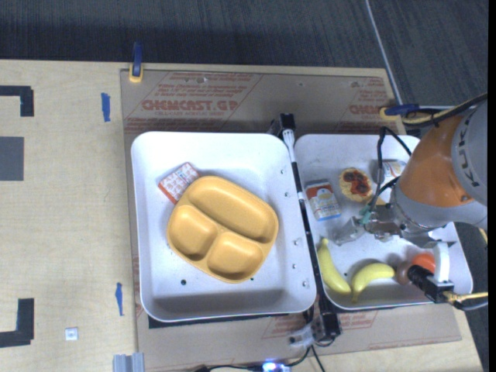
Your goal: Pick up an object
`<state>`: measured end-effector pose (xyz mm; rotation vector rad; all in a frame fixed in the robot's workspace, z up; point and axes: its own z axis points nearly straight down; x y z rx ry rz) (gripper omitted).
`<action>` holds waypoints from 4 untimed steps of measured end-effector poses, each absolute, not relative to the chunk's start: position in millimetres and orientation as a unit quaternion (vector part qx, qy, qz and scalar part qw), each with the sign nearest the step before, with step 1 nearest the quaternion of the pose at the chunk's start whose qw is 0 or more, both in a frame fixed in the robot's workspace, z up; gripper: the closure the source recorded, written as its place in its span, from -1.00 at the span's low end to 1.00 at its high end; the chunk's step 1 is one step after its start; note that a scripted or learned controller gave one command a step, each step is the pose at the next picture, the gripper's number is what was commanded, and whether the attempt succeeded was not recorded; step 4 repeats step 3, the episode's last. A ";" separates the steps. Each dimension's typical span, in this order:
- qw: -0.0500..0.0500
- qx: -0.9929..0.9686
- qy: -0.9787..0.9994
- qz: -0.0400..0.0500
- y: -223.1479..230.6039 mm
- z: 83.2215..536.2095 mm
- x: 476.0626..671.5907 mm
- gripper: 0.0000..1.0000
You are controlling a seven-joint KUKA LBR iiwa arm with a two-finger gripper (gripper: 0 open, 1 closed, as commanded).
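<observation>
My gripper (366, 225) hangs low over the middle of the right bin (311, 152), with the grey arm and its orange band coming in from the right. Just left of it lies a small white and red packet (322, 200). Behind it sits a round toy pizza (356, 184). Two yellow bananas lie near the bin's front: one (332, 270) along the left wall, one (373, 275) curved in front of the gripper. A small orange piece (421, 263) shows beside the wrist, partly hidden. Nothing is seen between the fingers.
The left bin (147, 208) holds a yellow divided tray (222, 227) upside down and a red and white card packet (177, 180) at its back left. A black bar (290, 142) runs between the bins. Cardboard lies under both.
</observation>
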<state>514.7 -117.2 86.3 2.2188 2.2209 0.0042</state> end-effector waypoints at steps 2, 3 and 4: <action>0.007 0.708 0.706 0.003 -96.5 97.2 483.1 1.00; 0.000 0.707 0.708 0.001 -20.6 184.9 483.8 1.00; 0.000 0.707 0.708 0.001 -20.6 184.9 483.8 1.00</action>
